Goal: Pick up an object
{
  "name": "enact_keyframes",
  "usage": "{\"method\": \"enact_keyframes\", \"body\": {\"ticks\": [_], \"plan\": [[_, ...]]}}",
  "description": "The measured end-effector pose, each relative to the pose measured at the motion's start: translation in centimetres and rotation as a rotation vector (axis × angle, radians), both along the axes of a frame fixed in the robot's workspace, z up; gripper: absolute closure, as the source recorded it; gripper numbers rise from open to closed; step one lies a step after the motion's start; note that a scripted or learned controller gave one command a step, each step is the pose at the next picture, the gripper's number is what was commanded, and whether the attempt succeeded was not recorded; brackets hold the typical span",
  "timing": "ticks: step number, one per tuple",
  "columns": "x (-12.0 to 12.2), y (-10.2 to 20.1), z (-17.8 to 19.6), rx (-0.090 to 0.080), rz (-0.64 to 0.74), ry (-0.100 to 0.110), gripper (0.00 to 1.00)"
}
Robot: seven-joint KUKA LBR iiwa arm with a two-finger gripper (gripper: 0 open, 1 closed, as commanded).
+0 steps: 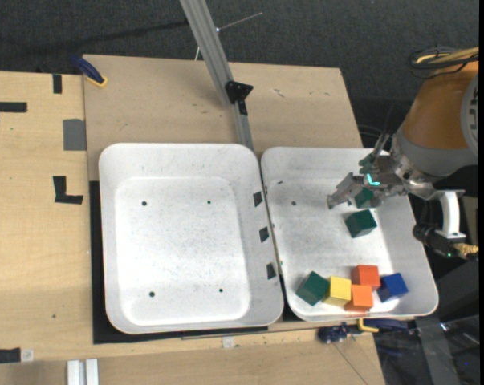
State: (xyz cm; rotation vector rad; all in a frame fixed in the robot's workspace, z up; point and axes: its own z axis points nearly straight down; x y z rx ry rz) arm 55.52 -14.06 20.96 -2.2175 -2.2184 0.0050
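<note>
Wooden bench (33, 239), two white bins (185, 155), dark floor, hand (355, 197) grip unclear

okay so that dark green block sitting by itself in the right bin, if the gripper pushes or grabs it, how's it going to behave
The dark green block looks like a small solid cube, so it is probably stiff and light. Its flat faces suggest it would slide on the right bin floor rather than roll. It sits slightly rotated just below the gripper, so a grip on its corners might twist it.
</note>
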Motion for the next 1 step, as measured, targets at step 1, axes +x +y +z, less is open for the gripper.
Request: {"method": "enact_keyframes", "body": {"ticks": [1], "plan": [[0.10, -0.01, 0.23, -0.001, 0.001, -0.004, 0.00]]}}
